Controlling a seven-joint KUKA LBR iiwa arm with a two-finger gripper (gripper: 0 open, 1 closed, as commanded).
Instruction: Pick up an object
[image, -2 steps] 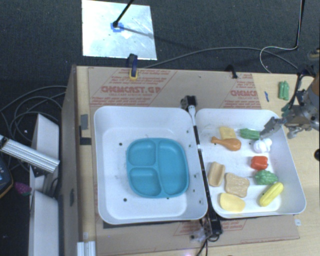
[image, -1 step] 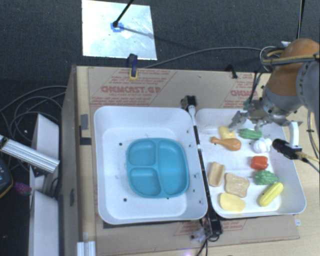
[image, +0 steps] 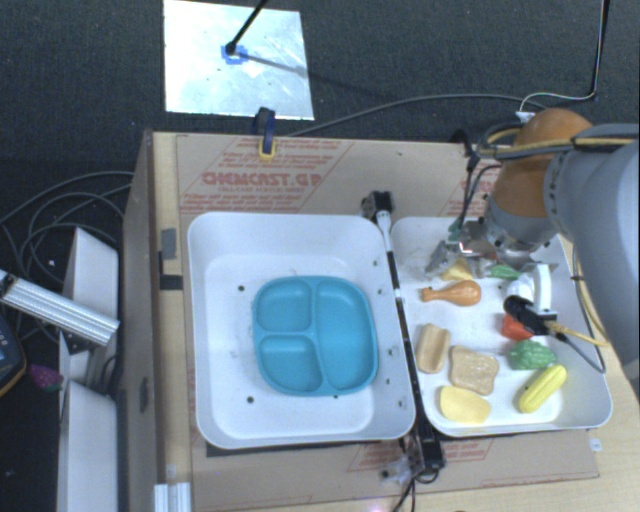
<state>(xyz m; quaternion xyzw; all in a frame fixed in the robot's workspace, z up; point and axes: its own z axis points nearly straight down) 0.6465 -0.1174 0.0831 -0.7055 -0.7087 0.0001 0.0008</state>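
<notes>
The grey arm (image: 600, 190) comes in from the right edge, its orange band (image: 535, 165) sitting above the wrist over the far right corner of the table. The wrist bends downward and leftward — toward the far edge of the right bin. The hand (image: 452, 252) hangs low there, its metal fingers (image: 440, 258) pointing down-left, just inside the bin's far left corner.

The divided tray (image: 315, 335) sits mid-floor in the left bin (image: 215, 400). In the right bin (image: 590, 405), the drumstick (image: 452, 293) lies near the left wall, the bread slice (image: 473, 369) toward the front edge, the corn cob (image: 541, 388) by the front-right corner.
</notes>
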